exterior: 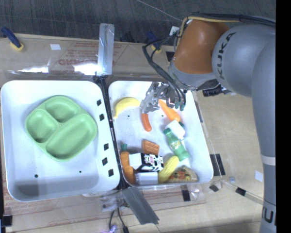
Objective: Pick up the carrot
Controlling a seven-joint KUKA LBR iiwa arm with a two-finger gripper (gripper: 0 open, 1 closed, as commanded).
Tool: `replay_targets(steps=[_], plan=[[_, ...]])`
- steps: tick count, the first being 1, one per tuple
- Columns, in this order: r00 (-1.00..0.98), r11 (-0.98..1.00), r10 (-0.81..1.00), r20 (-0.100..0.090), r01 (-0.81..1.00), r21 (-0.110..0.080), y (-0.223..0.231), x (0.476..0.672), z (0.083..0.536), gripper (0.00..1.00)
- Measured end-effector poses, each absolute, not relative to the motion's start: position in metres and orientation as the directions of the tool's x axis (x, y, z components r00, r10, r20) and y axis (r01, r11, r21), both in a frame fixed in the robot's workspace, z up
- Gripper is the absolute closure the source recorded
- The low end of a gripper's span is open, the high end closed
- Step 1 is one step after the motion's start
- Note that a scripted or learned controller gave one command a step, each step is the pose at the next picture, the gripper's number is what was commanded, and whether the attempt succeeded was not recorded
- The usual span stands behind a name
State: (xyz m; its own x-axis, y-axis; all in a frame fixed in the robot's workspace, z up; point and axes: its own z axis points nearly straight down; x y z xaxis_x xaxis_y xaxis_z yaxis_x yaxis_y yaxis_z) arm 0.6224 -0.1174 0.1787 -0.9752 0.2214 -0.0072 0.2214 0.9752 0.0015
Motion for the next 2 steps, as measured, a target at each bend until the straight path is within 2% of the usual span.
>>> replay_targets(steps=[1, 2], plan=[[-0.966, 0.966, 0.257, 0.003, 0.257, -0.001, -0.213, 0.589, 0.093, 1.0], [-0.725, 0.725, 0.688, -0.006, 0.688, 0.003, -0.172, 0.599, 0.191, 1.0]])
